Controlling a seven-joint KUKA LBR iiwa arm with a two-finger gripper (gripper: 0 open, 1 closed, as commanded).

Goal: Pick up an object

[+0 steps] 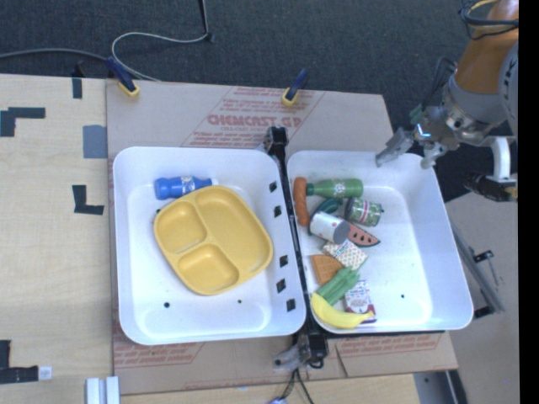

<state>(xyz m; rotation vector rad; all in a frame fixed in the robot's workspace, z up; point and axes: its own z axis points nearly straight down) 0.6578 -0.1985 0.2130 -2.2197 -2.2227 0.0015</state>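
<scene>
Two bins | claw (408, 151) spread open, empty | yellow tray (212, 239) beside blue bottle (181, 186)

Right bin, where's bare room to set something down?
The right bin's right half is bare, from the watermelon slice and can to its right wall. Its left side is crowded from the green bottle to the banana. The claw hovers over the far-right corner.

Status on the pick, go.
Gripper open, holding nothing, above right bin's far rim. Toys piled at that bin's left side, green bottle nearest. Yellow tray in left bin. Path unobstructed.
</scene>
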